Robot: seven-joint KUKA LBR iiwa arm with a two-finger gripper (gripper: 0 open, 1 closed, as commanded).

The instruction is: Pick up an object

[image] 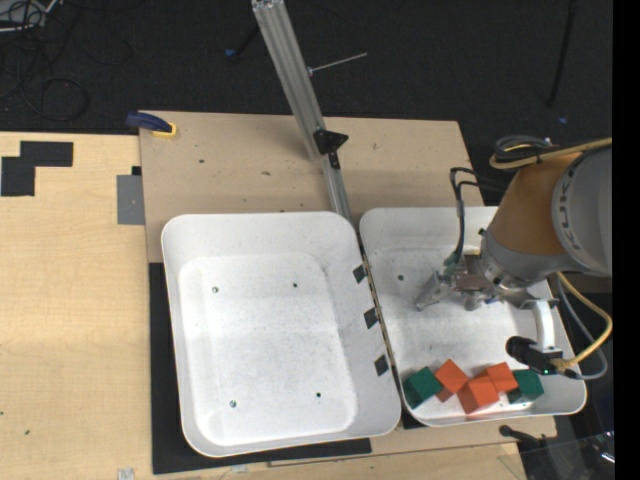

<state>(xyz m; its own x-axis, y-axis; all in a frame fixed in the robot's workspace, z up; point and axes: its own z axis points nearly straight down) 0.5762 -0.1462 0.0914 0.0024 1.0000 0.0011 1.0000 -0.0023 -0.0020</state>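
Several small blocks lie clustered at the front of the right bin [400, 243]: a dark green block [421, 385], an orange block [451, 376], a larger orange block [480, 393] and a green-and-white piece [526, 388]. My gripper [447, 290] hangs low over the middle of the right bin, behind the blocks and apart from them. Its two fingers [429, 296] are spread, with nothing between them. The orange band and grey wrist rise to its right.
The left bin [190, 230] stands beside the right one, with black clips [369, 316] along the shared edge. A slanted aluminium rail [297, 86] runs down toward the bins from the back. Cables hang beside the arm on the right.
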